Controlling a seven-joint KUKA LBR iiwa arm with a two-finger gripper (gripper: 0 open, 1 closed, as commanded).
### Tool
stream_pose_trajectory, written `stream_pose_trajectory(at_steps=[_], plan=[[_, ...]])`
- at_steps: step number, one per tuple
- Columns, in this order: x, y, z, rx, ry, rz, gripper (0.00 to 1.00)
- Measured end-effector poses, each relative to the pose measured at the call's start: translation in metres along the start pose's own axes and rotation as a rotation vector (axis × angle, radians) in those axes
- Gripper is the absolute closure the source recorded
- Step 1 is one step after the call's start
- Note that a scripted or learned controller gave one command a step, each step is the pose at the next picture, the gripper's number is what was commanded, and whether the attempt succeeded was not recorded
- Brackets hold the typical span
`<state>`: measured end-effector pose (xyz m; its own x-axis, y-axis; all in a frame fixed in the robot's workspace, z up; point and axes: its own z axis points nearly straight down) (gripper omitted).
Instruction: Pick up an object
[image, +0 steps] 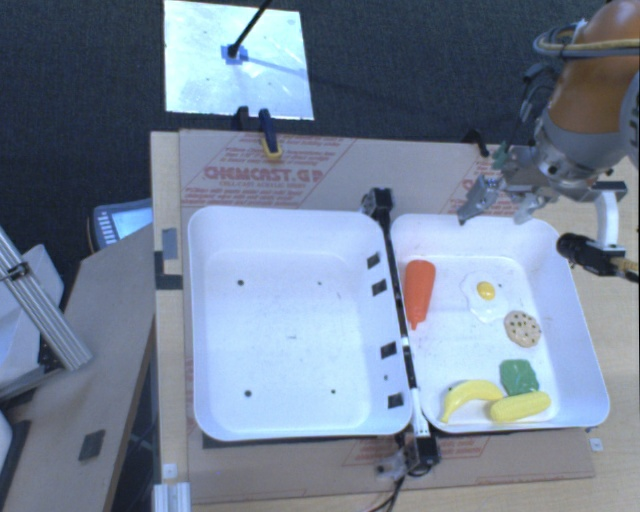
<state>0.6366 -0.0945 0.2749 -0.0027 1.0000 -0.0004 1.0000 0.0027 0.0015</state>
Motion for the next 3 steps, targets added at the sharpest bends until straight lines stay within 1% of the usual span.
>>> stream_pose_trajectory(at_steps=[1,2,3], plan=[[0.039,0.034,-0.136,-0.018,-0.001,-0.006,0.0],[0.116,-0.016,-0.264,-0.018,0.004,-0.01,0.0],[0.111,-0.015,-0.266,-0.006,0.0,-0.005,1.0]])
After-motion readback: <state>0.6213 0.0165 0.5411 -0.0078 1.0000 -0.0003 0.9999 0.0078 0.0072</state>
